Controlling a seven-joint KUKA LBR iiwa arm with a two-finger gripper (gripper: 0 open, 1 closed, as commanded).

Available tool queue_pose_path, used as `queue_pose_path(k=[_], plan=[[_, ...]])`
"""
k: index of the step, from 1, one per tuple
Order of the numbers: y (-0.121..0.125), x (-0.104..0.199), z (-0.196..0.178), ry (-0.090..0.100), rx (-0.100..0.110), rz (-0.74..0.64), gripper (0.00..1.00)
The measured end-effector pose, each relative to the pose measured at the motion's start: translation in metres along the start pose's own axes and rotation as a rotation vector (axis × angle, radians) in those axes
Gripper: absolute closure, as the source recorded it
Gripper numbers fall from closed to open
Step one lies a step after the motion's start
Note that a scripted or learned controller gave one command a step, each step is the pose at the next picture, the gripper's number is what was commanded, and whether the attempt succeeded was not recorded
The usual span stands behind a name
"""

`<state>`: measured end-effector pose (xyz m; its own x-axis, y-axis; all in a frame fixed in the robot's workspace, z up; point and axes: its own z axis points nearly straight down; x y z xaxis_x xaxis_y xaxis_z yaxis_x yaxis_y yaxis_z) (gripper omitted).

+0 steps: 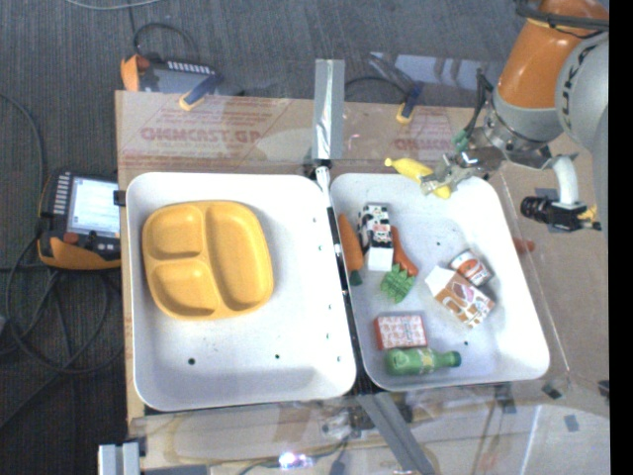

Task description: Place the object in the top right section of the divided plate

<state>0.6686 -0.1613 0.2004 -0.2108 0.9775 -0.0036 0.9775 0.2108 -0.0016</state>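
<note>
- A grey KUKA arm [554, 57] with an orange band reaches in from the right, its gripper [447, 174] poised over the far rim of the right-hand white bin [514, 275].
- A yellow banana-shaped object [408, 167] lies across that far rim, one end meeting the gripper; whether the fingers are spread or pinched on it cannot be told from this angle.
- The left-hand white bin [237, 364] holds the yellow divided plate [208, 258], which sits in the bin's upper left part with all three sections bare.
- Inside the right bin, an orange carrot-like stick [349, 246] lies along the left wall, beside a black-and-white cow-patterned toy [375, 226] and a small white block [380, 259].
- A green leafy piece [398, 283] with an orange-red tip rests near the bin's middle.
- Two small cartons with red and white print [463, 293] lie toward the right wall, one just above the other.
- A red box [401, 331] sits toward the near side, with a green bottle [422, 361] lying on its side just below it.
- On the floor to the left of the desk [218, 127], a handheld control pendant [81, 221] with a lit screen rests among black cables.
</note>
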Motion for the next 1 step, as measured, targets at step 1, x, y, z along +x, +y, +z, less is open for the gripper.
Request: queue_pose_path(k=[1], plan=[[0.013, 0.0598, -0.0758, 0.003, 0.0, 0.106, 1.0]])
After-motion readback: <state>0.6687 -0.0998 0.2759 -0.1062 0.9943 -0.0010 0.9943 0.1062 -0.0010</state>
